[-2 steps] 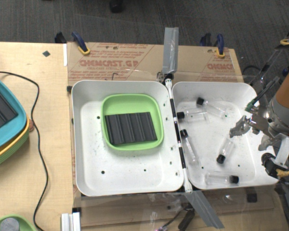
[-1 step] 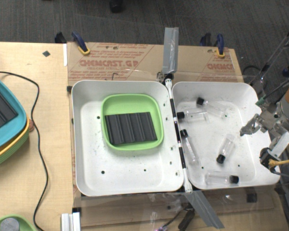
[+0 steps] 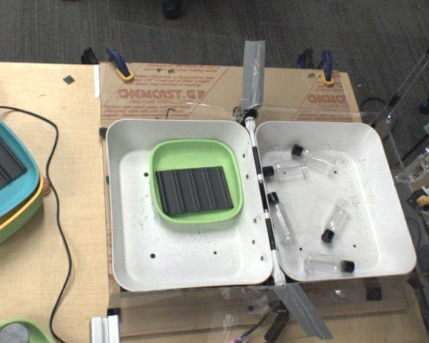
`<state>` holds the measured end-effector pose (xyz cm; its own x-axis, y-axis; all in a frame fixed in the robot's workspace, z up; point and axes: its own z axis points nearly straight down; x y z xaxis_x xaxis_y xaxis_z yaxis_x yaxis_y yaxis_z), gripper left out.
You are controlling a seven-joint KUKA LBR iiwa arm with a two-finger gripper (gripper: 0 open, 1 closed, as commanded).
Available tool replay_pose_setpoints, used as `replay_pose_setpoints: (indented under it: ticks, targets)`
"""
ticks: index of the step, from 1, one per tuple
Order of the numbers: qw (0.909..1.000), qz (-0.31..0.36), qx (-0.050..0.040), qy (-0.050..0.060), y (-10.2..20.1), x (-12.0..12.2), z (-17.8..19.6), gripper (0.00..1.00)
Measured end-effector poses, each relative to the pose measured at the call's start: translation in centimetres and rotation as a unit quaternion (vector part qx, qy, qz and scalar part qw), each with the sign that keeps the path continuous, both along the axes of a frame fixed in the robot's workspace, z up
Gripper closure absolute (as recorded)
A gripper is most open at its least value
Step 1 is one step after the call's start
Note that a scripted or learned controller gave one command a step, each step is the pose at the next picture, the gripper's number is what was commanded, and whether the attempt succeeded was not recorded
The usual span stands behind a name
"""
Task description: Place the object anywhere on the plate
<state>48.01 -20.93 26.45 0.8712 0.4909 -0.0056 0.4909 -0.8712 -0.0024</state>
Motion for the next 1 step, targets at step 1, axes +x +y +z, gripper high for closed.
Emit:
replay_pose_setpoints:
  ticks: [1]
  targets:
    - [0.9909, -0.135, -0.0006, 0.000, -1.29, -0.30, 1.18, 0.00]
